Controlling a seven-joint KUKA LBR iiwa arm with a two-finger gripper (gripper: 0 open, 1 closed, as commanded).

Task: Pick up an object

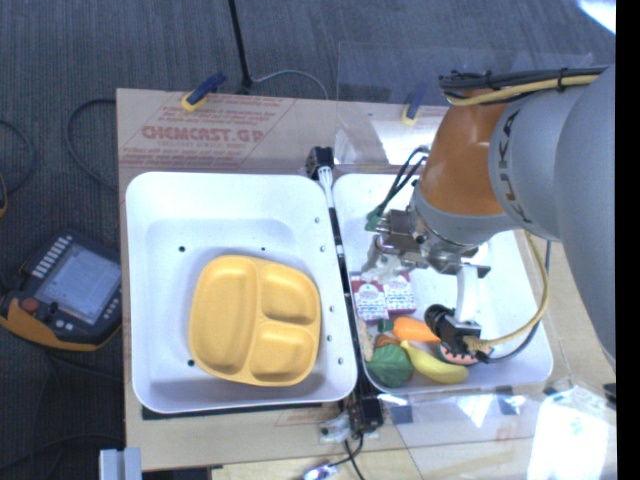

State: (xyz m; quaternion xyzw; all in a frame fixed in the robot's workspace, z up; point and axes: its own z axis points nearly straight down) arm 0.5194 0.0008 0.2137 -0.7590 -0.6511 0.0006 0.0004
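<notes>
Looming largest at the right, the grey arm (560,138) with its orange band reaches over the right bin (520,373). Its tool (395,258) hangs low above a small red-and-white carton (383,298); whether it is spread or pressed together cannot be told. Just beside the carton lie a carrot (415,329), a banana (438,365) and a green vegetable (392,364). A yellow divided tray (255,318) fills the left bin (160,218).

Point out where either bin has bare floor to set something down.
Left bin: a bare strip runs between its far wall and the yellow tray, with a narrower one along the left wall. Right bin: crowded near the divider, where the red-and-white carton, carrot, green item and banana cluster under the arm.
</notes>
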